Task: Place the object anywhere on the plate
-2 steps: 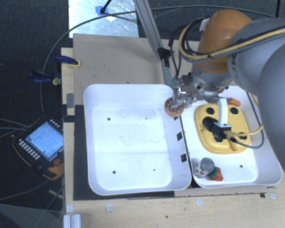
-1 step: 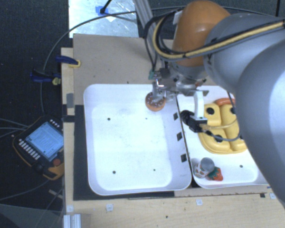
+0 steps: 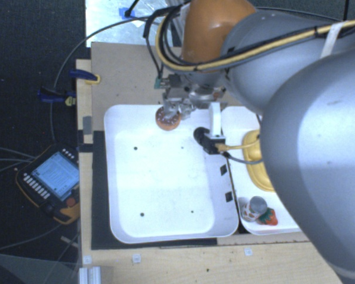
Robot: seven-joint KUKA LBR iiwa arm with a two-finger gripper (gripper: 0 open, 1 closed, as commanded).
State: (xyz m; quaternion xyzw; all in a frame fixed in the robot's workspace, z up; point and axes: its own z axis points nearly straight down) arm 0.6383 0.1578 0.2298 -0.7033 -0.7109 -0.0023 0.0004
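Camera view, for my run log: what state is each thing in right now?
gripper: low over the far edge of the left bin, at the brown round object.
brown round object: under the gripper; a hold cannot be judged.
yellow plate: in the right bin, partly hidden by the arm.
grey and red items: lying in the right bin's near corner.

Round brown object (image 3: pixel 167 119) at left bin's (image 3: pixel 121 158) far edge

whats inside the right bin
Inside the right bin: part of a yellow plate and, nearer the front, a small grey and red object. The arm covers the rest.
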